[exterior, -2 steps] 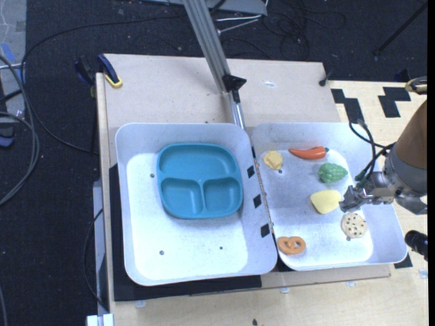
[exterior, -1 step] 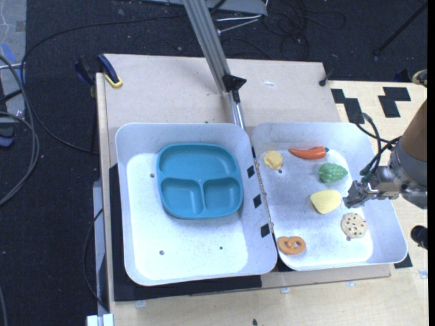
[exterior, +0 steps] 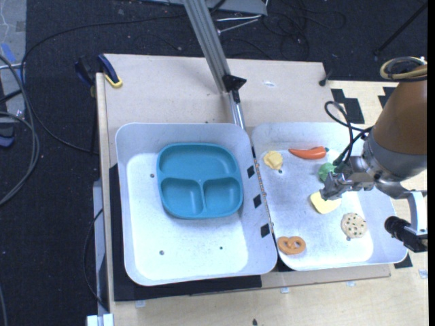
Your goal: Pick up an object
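Objects for picking lay in the right bin, all loose on its floor. Going from the left of the view: the left bin held a blue divided tray, set toward its far half, with bare white floor near its front and left walls. A slanted metal pole came down from the top of the view and ended near the seam where the two bins met.

In the right bin, a small yellow piece lay close to the left wall. Near the front left corner sat a pretzel. An orange-red pepper lay toward the far side, right of the yellow piece. A pale yellow wedge lay in the middle of the bin, and a cookie sat to its right, nearer the front.

The gripper stood low over the bin's middle, its tip just above and touching or nearly touching the far edge of the wedge. A green object showed just beside the gripper on its far side; whether the fingers gripped it could not be told, and neither could how far they were open. The arm covered the bin's right part.

The pepper and green object crowded the far side of the gripper, the wedge its near side. Open floor remained between the pretzel and the wedge and along the front wall.
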`<state>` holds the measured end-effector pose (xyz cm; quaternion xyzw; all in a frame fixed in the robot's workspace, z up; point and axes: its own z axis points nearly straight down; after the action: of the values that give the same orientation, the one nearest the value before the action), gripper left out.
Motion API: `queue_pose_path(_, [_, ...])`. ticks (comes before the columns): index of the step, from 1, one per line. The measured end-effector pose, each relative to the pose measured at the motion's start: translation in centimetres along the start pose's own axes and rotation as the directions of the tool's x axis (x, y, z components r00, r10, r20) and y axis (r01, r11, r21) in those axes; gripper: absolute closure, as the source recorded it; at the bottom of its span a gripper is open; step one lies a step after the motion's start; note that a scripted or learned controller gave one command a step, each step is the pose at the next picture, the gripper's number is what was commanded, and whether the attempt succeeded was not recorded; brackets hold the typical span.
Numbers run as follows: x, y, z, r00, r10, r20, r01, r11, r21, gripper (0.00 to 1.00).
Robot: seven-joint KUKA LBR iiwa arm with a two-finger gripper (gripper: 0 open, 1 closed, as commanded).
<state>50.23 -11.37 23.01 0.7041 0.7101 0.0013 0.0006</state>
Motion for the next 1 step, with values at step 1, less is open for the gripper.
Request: queue_pose_path(1, [5.19,1.18,1.07,1.000,0.001,0.000,-0.001,1.000,0.004,1.00])
